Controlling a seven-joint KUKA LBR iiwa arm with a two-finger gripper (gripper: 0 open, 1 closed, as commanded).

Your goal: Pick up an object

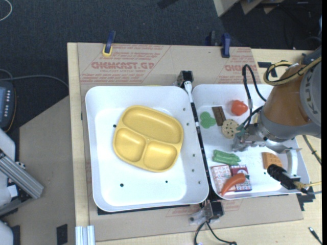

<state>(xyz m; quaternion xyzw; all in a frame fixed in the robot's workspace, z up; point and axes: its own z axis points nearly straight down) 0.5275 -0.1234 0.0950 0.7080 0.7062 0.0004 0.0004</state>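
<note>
The right bin (204, 98) holds several small toy foods: a red tomato (238, 107), a brown bar (219, 115), a green leaf piece (207, 120), a speckled cookie (229, 128), a green bean pod (226, 157), a red pepper (233, 182) lying on a printed packet (223, 172), and an orange block (271, 160). My gripper (241, 143) hangs low in the middle of this bin, just right of the cookie and above the green pod. I see nothing held between its fingers.
The left bin (97, 137) carries a yellow three-compartment plate (148, 138). The grey and orange arm (288, 106) crosses the right bin's far right side, with black cables looping above it. A black clamp (185, 78) sits between the bins at the back.
</note>
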